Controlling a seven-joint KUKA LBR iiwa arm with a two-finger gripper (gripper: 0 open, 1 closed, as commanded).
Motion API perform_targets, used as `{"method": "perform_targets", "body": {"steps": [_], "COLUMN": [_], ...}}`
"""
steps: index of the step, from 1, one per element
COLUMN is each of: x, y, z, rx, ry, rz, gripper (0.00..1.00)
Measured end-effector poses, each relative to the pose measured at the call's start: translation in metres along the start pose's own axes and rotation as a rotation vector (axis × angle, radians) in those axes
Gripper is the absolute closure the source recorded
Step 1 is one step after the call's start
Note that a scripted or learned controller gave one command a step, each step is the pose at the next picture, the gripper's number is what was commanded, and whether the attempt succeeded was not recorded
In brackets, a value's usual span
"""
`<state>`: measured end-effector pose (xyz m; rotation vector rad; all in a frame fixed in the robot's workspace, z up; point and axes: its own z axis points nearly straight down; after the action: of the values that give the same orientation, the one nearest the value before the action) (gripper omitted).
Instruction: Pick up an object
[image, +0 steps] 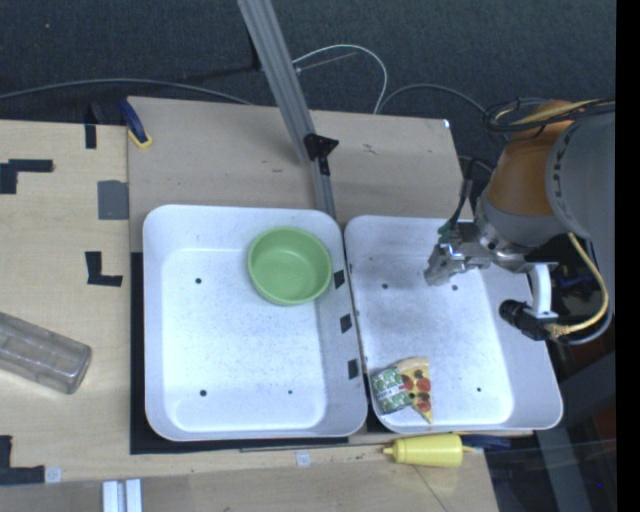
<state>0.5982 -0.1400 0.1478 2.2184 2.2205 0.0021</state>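
Yellow bottle (428, 450) lies on the bench edge below the right bin (520, 400), closest to us. We see the claw (441, 268) low over that bin's upper part, nothing visibly betw. its fingers; how far open we can't tell. Snack packet (402, 388) sits at the bin's bottom-left corner, well apart. Green bowl (289, 265) rests in the left bin (180, 400), top right

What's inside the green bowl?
The green bowl sits in the left bin and looks to hold nothing: just its smooth green inside. Its near wall hides a little of the inside, and whatever lies underneath the bowl is covered.
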Motion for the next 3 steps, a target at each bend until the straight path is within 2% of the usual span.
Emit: {"method": "perform_targets", "body": {"steps": [1,2,3], "x": [-0.002,-0.003,0.049], "y": [0.001,0.002,-0.004], "z": [-0.042,-0.106,-0.11], "rx": [0.0,-0.003,0.003], "ry": [0.0,-0.001,0.002], "rz": [0.0,-0.001,-0.005], "gripper": [1.0,1.0,1.0]}}
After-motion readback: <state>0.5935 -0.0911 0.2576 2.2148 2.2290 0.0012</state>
